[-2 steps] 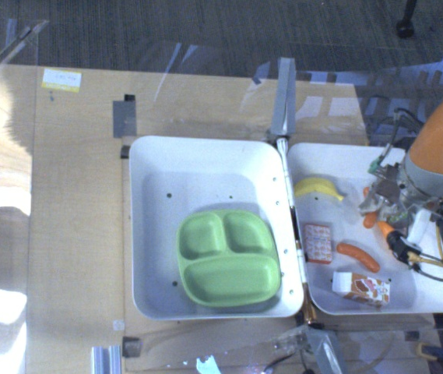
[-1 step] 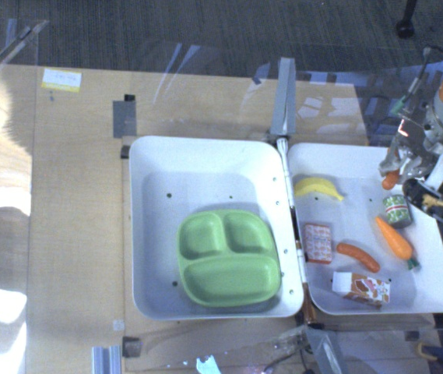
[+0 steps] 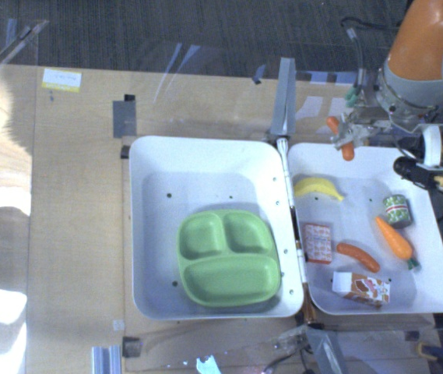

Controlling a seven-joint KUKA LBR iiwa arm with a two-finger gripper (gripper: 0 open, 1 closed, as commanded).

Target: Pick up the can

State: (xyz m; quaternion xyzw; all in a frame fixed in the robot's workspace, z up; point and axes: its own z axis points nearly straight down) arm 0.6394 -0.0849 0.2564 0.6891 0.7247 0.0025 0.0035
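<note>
The can (image 3: 396, 209) is small and green with a patterned label. It lies on its side near the right wall of the right bin (image 3: 439, 287). My gripper (image 3: 340, 137) hangs over the far left corner of that bin, well up and to the left of the can. Its two orange-tipped fingers (image 3: 348, 152) stand apart, open, with nothing between them. The grey arm with its orange band comes in from the upper right.
The right bin also holds a banana (image 3: 318, 187), a red packet (image 3: 318, 242), a sausage (image 3: 358, 256), a carrot (image 3: 395, 238) just below the can, and a small carton (image 3: 365, 288). A green divided tray (image 3: 227, 257) lies in the left bin (image 3: 151, 209).
</note>
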